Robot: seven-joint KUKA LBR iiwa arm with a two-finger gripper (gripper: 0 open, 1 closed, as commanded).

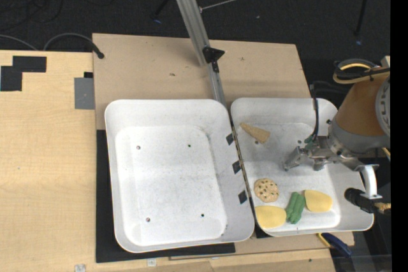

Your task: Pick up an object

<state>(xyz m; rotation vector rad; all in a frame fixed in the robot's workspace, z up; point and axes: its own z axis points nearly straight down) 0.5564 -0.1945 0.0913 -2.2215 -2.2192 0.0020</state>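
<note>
The right bin (280, 111) holds a tan wedge-shaped piece (255, 132) near its upper left, a round cookie (266, 189), a yellow lump (270, 216), a green pod-like item (294, 207) and a second yellow piece (318, 200) along the front. My gripper (294, 160) reaches in from the right, low over the middle of the right bin, above the cookie and the green item and apart from them. Nothing shows between its fingers.
The left bin (118, 137) lies beside the right one, with black clips (236, 167) on the shared edge. A slanted metal rail (191, 16) rises behind the bins. The arm's orange band (360, 108) stands over the right bin's right side.
</note>
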